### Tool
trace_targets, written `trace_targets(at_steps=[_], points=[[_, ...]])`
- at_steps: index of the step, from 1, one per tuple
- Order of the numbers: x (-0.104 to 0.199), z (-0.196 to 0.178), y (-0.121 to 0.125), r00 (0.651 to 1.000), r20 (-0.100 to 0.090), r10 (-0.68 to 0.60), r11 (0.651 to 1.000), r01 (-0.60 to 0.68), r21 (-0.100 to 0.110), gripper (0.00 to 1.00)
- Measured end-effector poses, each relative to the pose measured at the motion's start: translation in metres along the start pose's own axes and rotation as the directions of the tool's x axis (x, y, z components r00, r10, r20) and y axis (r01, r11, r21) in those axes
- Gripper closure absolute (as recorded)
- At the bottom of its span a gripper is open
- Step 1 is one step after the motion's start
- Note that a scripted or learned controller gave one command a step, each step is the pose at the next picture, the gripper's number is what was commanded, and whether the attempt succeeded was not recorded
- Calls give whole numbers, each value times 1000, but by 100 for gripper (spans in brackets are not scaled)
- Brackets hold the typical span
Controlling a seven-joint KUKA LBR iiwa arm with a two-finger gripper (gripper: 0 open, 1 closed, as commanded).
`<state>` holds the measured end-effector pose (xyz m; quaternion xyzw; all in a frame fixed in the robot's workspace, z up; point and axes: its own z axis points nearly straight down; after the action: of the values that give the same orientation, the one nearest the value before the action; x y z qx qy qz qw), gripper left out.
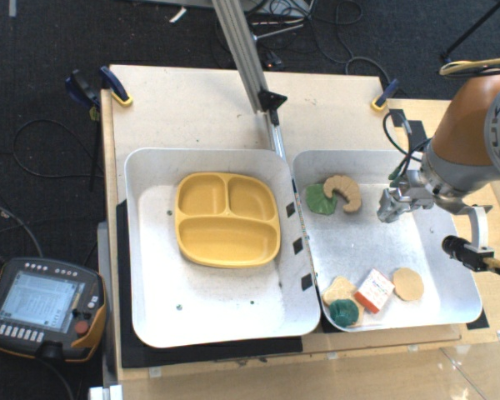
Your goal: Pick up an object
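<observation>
The right bin [417, 248] holds several small items. A green piece [320, 199] and a tan curved piece [345, 192] lie together at its far left. Near the front edge sit a tan piece [338, 289], a dark green round piece [344, 311], a red and white box [374, 292] and a tan round cookie [407, 284]. My gripper [390, 205] hangs over the right bin's far right part, to the right of the tan curved piece and apart from it. Nothing shows between its fingers.
The left bin [150, 248] carries a yellow divided tray [228, 219]. A metal pole [243, 44] slants up from between the bins. A teach pendant [42, 305] lies off the bench at the left. Clamps [115, 86] grip the bench's far corners.
</observation>
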<state>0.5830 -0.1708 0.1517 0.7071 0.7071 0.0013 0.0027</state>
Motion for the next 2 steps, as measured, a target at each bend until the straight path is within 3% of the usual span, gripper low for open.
trace_targets(at_steps=[2], points=[[-2,-89,6,1000,1,-2,1000,2,-1,100]])
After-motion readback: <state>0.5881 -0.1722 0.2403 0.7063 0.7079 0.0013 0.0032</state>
